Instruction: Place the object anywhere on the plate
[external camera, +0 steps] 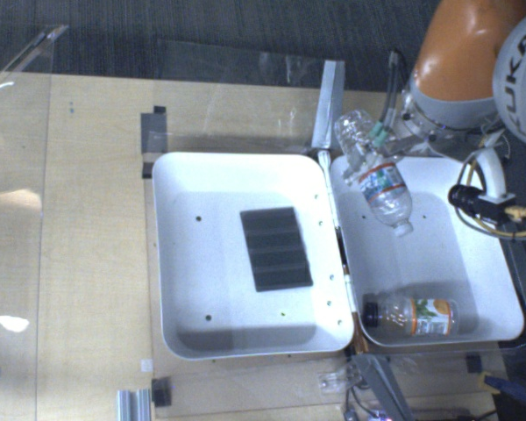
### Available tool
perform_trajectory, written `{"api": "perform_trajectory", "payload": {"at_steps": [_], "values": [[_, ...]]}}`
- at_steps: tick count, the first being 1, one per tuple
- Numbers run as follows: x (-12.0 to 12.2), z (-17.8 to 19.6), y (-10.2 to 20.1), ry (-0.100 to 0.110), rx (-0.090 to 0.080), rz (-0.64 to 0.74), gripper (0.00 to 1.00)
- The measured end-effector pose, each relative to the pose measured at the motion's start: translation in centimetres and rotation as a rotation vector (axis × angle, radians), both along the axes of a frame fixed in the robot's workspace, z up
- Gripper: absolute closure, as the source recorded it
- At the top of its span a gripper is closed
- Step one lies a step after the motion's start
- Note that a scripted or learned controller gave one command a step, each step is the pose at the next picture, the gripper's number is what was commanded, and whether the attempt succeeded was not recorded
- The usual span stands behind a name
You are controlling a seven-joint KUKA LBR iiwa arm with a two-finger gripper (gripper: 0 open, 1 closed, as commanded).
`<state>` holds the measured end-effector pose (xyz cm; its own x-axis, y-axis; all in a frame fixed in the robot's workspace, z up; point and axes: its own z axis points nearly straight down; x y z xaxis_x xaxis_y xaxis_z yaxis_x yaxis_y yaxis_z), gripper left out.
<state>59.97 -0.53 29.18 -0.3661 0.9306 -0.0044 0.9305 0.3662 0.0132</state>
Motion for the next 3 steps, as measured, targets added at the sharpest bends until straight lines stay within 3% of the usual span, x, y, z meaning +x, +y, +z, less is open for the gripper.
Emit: {"api": "perform_trajectory", "payload": {"at_steps": [3], "values": [[0.4, 3.4, 0.2, -0.018, 0.0, 0.014, 1.0]]}}
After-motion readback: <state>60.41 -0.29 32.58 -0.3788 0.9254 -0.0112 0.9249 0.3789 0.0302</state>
